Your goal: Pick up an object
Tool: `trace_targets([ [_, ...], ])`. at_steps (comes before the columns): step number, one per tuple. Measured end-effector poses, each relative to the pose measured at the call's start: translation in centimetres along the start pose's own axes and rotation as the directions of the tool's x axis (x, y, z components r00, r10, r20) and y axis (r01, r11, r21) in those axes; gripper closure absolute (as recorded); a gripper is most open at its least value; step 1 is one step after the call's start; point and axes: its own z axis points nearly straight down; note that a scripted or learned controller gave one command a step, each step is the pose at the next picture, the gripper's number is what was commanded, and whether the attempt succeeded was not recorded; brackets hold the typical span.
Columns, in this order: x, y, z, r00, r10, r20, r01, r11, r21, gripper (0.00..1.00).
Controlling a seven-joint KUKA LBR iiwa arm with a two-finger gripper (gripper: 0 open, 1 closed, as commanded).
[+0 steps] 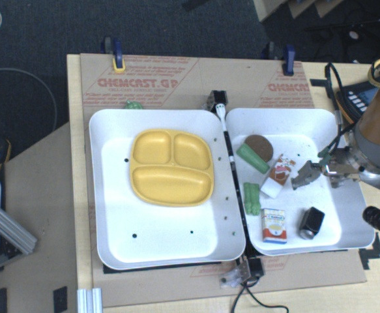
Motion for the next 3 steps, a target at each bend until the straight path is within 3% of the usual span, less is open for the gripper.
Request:
trace_targets([
  [1, 7.4, -0.6, -7.2, 1.000, -0.009, -0.001, 0.009, 1.000, -0.009, 0.00],
  [2, 6.9, -0.6, -7.8, 1.000, 0.000, 0.001, 0.000, 1.000, -0.004, 1.00],
  [3, 13.5, -0.6, -12.0, 1.000, -0.008, -0.001, 0.008, 1.000, -0.006, 1.00],
])
